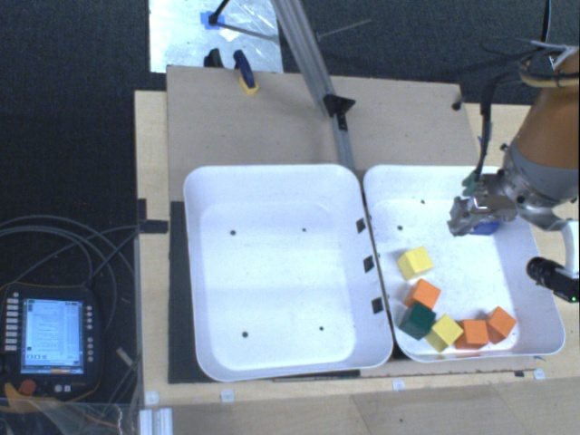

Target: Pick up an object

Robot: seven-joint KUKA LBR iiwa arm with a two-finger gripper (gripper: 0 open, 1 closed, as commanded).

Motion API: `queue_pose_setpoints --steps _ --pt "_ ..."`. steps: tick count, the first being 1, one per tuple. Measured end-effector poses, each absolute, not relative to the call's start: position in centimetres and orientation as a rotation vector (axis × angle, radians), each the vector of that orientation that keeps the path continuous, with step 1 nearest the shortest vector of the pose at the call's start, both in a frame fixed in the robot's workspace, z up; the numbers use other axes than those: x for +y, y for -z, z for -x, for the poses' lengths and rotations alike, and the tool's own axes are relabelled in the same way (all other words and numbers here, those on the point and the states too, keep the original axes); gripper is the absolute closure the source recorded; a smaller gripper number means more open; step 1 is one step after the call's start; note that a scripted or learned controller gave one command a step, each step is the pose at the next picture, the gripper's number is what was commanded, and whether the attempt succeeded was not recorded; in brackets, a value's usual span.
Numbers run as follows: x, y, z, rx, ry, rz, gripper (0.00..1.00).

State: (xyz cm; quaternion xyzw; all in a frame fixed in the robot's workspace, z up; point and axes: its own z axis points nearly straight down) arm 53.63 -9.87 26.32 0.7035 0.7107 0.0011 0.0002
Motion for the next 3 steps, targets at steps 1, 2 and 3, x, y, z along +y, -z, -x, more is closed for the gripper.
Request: queue_pose_setpoints --steps 1,2,3 --pt "-3.7 -26.4 -54.9 2.234 -0.006 -2.207 1.0" --pt "1.8 -26.8 -54.9 2.235 -0.004 -2.208 1.0" --pt "7.2 -26.8 -55.4 2.234 -0.005 -2.208 1.0"
